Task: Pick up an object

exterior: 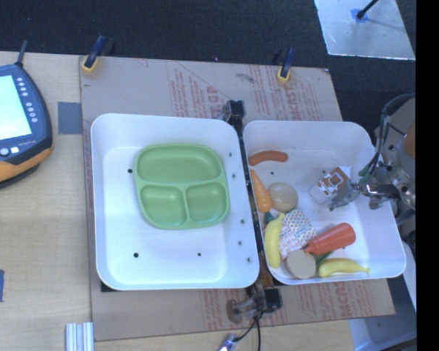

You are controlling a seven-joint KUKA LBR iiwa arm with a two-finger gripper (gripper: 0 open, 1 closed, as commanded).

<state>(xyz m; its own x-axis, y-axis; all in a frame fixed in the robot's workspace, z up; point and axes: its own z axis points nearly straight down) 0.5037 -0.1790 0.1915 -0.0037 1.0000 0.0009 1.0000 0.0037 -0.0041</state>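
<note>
From the camera view I see 2 white bins side by side on a brown board. The left bin holds a green plate with 3 sections. The plate sits a little toward 12 o'clock in that bin, with bare white floor all around it, most of it at 6 o'clock.

The right bin is the busy one. A sausage lies near the 11 o'clock corner. A carrot runs along the wall at 9 o'clock, and a pale round ball touches it. Below them a yellow banana leans by the same wall, next to a dotted cloth thing. A red pepper lies just beside that. A tan round piece and a second banana sit against the rim at 6 o'clock. A small orange and white toy sits apart from the heap, near the middle.

My gripper comes in over the rim at 3 o'clock. Its dark tips are right by the small toy, at the toy's 4 o'clock side. I cannot tell how the jaws stand, and I cannot tell if they touch the toy.

The best open room is the white floor at 12 o'clock in the right bin, between the sausage and the far rim, and the strip at 4 o'clock under the arm.
</note>
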